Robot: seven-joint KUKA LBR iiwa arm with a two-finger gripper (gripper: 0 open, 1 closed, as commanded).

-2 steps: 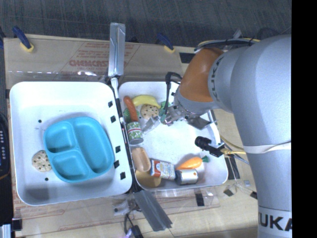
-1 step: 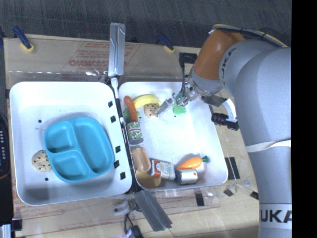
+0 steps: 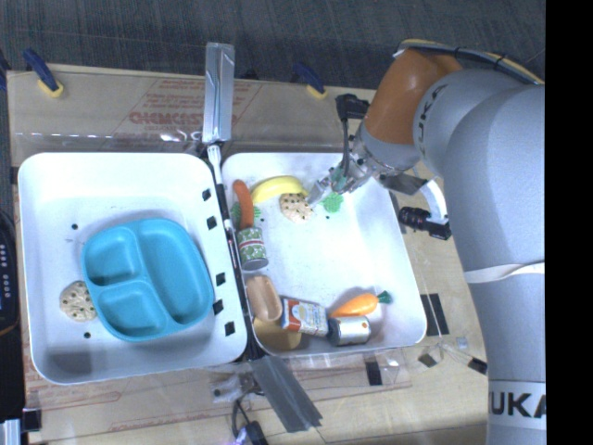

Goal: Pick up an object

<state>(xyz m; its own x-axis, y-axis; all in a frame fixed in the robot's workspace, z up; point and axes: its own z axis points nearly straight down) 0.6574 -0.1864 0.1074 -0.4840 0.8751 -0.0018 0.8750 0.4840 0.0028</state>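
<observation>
My gripper (image 3: 328, 189) is low over the far part of the right bin (image 3: 371, 248), reaching in from the right. A small green item (image 3: 332, 203) lies just beneath its tip, touching or nearly touching it. A round cookie (image 3: 296, 207) sits immediately left of the gripper, and a yellow banana (image 3: 276, 188) lies beyond that. Along the bin's left wall are a red-orange sausage-like piece (image 3: 243, 199) and a small can (image 3: 251, 247). Nothing is visibly lifted.
At the right bin's near edge lie a brown bread-like piece (image 3: 263, 306), a small carton (image 3: 304, 315), a carrot (image 3: 356, 302) and a silver can (image 3: 352, 331). The left bin (image 3: 46, 193) holds a blue divided plate (image 3: 146, 276) and a second cookie (image 3: 77, 300).
</observation>
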